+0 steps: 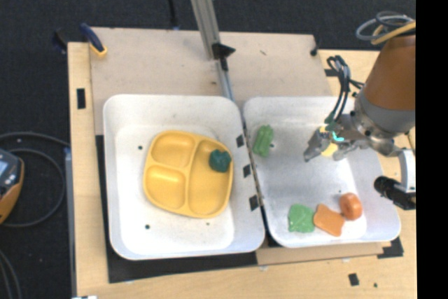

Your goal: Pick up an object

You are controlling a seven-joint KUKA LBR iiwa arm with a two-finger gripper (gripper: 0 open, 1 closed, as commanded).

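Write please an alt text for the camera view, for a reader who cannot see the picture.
A grey and orange robot arm reaches from the right, its claw above the right white bin, which holds a green piece near its left wall and green and two orange pieces near its front. The left bin holds a yellow divided plate with a dark green piece on it.

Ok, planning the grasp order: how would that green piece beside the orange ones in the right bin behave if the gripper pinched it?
The green piece looks lumpy and low, so probably won't roll. It touches the orange piece, which may get nudged.
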